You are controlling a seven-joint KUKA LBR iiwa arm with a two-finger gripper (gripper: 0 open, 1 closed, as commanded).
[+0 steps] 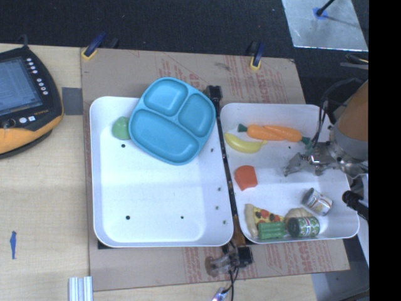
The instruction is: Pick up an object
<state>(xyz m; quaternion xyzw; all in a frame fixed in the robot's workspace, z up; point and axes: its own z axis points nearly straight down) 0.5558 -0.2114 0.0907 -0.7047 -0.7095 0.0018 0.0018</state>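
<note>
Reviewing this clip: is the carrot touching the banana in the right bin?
Cannot tell. In the camera view the carrot's left end sits right above the banana with no plain gap between them, but the slanted angle could hide one.

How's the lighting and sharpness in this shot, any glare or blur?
Camera view: even, soft lighting with a brighter band across the left bin floor; the blue tray casts a faint shadow below it; mild sheen on the can; the tool and arm look slightly soft; the bin items are small but readable.
</note>
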